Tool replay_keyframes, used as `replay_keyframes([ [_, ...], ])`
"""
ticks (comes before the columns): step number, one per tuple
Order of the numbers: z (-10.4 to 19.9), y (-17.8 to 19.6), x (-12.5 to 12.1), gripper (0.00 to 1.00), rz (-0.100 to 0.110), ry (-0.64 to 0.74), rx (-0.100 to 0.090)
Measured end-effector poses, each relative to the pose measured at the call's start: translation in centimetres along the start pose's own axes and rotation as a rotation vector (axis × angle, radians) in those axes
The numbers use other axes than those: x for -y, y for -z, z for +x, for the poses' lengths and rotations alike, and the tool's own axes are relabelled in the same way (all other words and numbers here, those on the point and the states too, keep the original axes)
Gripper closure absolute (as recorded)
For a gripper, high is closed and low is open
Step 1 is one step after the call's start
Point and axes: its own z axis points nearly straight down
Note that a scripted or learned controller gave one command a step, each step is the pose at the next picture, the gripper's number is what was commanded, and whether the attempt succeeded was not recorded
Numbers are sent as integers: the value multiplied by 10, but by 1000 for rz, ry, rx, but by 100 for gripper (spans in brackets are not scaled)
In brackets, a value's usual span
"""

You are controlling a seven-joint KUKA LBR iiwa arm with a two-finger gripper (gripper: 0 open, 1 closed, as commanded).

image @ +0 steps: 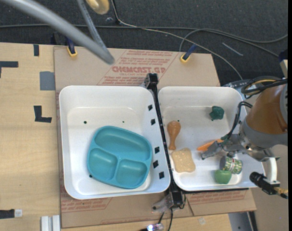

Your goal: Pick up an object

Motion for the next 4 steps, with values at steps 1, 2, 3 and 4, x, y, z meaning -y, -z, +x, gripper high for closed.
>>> replay_keyframes([
  [1, 0, 12, -1, 100, -3, 1, 0],
  [2, 1, 75, -3, 100, -11, 0, 3],
  [3, 1, 139, -2, 100, -12, 1, 4],
  [4, 2, 136, -2, 100, -6, 0, 2],
])
